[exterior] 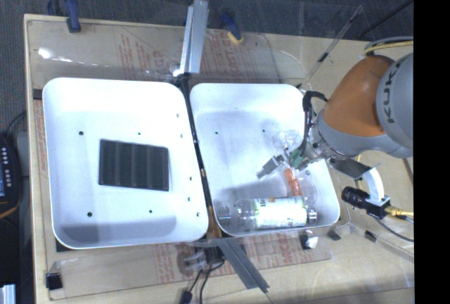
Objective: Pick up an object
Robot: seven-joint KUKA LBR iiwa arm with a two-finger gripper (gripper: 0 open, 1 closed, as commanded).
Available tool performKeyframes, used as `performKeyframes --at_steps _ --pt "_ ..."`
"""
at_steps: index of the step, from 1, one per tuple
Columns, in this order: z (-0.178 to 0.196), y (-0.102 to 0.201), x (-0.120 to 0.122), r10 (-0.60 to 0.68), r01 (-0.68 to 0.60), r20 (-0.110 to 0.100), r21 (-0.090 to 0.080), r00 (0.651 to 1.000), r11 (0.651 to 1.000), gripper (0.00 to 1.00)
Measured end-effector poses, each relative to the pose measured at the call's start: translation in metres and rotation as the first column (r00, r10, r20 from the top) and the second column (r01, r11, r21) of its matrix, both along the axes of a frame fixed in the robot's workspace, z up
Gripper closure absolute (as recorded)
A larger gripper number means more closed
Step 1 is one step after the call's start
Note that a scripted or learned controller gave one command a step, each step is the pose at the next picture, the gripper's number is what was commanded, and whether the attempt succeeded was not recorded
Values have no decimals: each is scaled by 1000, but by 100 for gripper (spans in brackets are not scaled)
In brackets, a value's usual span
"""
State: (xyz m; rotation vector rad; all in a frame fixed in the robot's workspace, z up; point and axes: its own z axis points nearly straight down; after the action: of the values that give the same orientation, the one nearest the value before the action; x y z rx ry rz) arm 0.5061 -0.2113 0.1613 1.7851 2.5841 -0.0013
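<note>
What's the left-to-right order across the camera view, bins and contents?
left bin → dark ridged panel → right bin → clear bottle → gripper → orange band

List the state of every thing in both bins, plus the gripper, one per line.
Left bin: holds one dark ridged panel.
Dark ridged panel: lying flat, mid-bin.
Right bin: holds a bottle and an orange item.
Clear bottle: on its side along the near wall.
Orange item: lying beside the gripper.
Gripper: down inside the right bin.
</note>
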Motion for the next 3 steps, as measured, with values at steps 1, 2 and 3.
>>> performKeyframes --at_steps 1,2,3 --pt "10 0 1 4 -4 2 -1 1000 1000 100" --pt "10 0 1 4 -4 2 -1 1000 1000 0" --pt "-32 19 -17 94 -94 -2 3 996 996 0"
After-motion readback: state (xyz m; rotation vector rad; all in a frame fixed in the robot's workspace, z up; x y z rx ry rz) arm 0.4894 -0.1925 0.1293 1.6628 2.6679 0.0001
